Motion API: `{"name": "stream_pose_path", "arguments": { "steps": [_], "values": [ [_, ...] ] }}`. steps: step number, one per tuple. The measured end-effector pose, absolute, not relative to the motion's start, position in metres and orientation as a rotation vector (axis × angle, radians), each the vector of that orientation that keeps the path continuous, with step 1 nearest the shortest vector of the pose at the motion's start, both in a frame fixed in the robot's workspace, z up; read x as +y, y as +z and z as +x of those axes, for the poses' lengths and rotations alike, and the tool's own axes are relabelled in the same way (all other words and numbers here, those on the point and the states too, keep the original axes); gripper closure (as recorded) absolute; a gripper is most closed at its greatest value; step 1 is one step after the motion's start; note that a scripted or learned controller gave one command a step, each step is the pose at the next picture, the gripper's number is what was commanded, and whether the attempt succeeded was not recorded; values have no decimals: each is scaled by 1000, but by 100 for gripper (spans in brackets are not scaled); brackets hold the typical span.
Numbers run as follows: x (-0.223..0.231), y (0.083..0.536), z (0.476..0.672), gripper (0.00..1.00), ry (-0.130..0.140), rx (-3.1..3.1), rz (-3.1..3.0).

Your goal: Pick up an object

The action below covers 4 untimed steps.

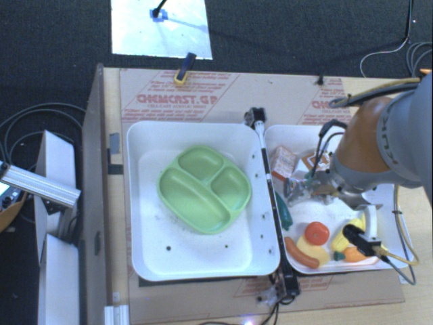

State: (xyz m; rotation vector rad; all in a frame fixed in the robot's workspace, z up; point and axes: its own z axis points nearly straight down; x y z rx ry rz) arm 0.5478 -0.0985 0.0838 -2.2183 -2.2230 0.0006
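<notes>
While bent low, arm (382, 141) overhangs right bin (298, 137).

my arm (399, 137) comes in from the right edge, grey link big in frame, orange band (362, 141) above the wrist. wrist bends down and toward the left. my gripper (298, 187) sits low, pointing left, metal parts showing past the wrist. cables loop off the wrist. blurry at the tips.

Bench (203, 90) bearing two white bins (145, 181) side by side
</notes>
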Motion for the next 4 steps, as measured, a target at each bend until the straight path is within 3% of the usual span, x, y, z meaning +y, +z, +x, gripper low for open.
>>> {"name": "stream_pose_path", "arguments": {
  "steps": [1, 2, 3, 4],
  "values": [
    [-111, 85, 601, 0, -6, -2232, -2219],
    [-81, 84, 576, 0, 0, -2227, -2214],
    [-104, 85, 628, 0, -6, -2232, -2220],
    [-103, 96, 626, 100, -4, -2234, -2215]
  ]
}}
